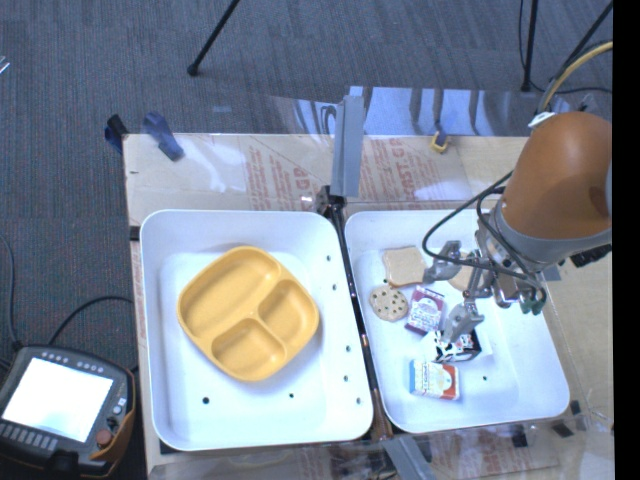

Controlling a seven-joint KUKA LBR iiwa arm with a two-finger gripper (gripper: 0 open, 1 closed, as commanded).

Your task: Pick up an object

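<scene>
Hovering gripper (461, 320) above black-and-white carton (458, 347), red packet (425, 311) just left

You've got bright, even light here; glare bounces off the clear sheet (420, 118) behind the bins (160, 268), shadows stay soft, and the whole frame looks slightly grainy.

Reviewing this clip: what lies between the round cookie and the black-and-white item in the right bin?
In the camera view, a small red-and-white packet lies between the cookie and the black-and-white item, in the right bin.
</scene>
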